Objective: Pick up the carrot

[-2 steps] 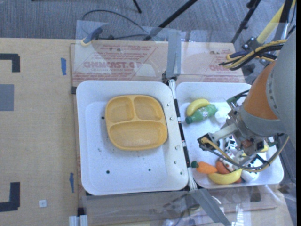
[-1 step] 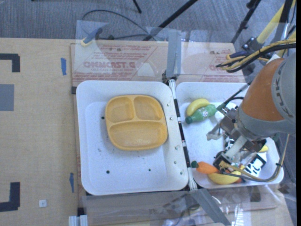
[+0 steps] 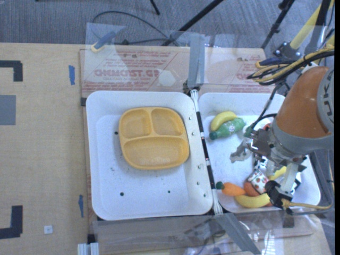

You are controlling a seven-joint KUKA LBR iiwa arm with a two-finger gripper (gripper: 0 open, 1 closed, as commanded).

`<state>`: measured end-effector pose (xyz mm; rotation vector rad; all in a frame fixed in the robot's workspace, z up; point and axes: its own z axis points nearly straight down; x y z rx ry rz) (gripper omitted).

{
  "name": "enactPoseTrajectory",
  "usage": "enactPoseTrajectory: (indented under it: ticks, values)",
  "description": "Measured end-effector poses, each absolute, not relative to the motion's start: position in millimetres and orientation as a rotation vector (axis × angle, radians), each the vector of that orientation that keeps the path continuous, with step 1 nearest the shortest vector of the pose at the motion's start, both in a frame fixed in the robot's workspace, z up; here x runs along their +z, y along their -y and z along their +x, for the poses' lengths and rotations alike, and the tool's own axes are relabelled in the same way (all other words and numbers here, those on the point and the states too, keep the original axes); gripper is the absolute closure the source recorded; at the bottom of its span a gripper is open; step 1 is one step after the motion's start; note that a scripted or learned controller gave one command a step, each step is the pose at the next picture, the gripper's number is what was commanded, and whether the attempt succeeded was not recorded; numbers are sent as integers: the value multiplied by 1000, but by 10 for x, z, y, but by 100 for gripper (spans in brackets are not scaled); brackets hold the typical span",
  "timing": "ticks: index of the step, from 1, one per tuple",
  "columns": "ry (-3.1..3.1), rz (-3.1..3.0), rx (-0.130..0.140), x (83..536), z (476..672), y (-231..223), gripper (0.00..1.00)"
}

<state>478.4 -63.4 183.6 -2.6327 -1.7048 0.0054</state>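
The carrot [image 3: 232, 189] lies near the front edge of the right bin [image 3: 226, 158], close to the wall between the two bins, with its green top pointing left. Its thick end touches a yellow banana [image 3: 253, 200] that curves along the bin's front edge. Just right of the carrot sits a small red and white thing [image 3: 258, 181], too crowded by the arm to name.

The gripper [image 3: 261, 155] hangs above the right bin, up and to the right of the carrot and apart from it. Its metal parts blur into the wrist, so I cannot tell how far it is open, and nothing shows between its tips. The arm [image 3: 303, 110] covers much of the bin's right side.

At the back of that bin lie a second banana [image 3: 222, 119] and a green vegetable [image 3: 229, 129], touching. The left bin [image 3: 101, 158] carries a yellow divided plate [image 3: 153, 137]. Both bins rest on the tan counter [image 3: 40, 142], with grey carpet [image 3: 64, 12], tripod legs and cables behind.
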Motion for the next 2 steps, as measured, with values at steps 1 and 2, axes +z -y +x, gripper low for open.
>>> enactPoseTrajectory:
  ticks: [1, 2]
  values:
    - [1705, -2633, 5, 1836, 4785, 636, 0]
    - [1705, -2633, 5, 1836, 4785, 636, 0]
